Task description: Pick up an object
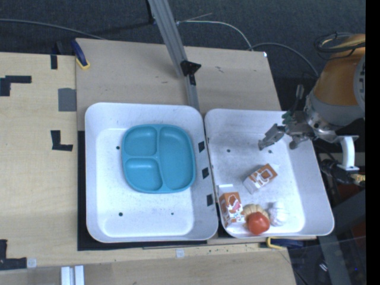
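While claw hovers over rt bin, carton lies below.

Robot lab: taped bench, cables

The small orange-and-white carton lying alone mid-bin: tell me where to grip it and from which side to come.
Grip the small carton across its short width, at mid-body, coming straight down from above. It lies flat and tilted diagonally in the right bin, with bare floor on both long sides, so the gripper would likely need to rotate to match that slant.
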`<state>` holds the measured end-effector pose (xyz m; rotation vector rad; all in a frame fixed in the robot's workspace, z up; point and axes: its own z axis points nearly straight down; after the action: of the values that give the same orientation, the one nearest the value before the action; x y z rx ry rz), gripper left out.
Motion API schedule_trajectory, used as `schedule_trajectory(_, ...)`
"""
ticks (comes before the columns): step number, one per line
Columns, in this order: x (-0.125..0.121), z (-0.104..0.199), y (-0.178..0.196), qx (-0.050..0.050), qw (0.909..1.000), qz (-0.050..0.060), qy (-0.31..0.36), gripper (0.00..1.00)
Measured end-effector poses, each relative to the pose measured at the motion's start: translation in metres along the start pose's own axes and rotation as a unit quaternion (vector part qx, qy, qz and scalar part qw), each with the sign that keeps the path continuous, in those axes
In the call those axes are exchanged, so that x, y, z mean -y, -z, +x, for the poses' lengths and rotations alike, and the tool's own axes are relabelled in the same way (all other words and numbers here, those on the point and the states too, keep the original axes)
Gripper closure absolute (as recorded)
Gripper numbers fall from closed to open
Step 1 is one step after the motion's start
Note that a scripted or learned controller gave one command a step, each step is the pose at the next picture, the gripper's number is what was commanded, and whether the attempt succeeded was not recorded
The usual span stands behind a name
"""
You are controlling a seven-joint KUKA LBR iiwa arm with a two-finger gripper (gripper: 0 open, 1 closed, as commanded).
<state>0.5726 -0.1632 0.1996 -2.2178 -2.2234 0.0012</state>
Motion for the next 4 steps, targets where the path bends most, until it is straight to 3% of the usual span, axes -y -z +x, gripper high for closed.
schedule_trajectory(1,0.000,0.000,0.000,0.000,1.0000,0.000,0.000,0.00)
schedule_trajectory(3,0.002,0.003,-0.113,0.001,1.0000,0.000,-0.001,0.00)
schedule_trajectory(4,0.002,0.003,-0.101,0.000,1.0000,0.000,0.000,1.00)
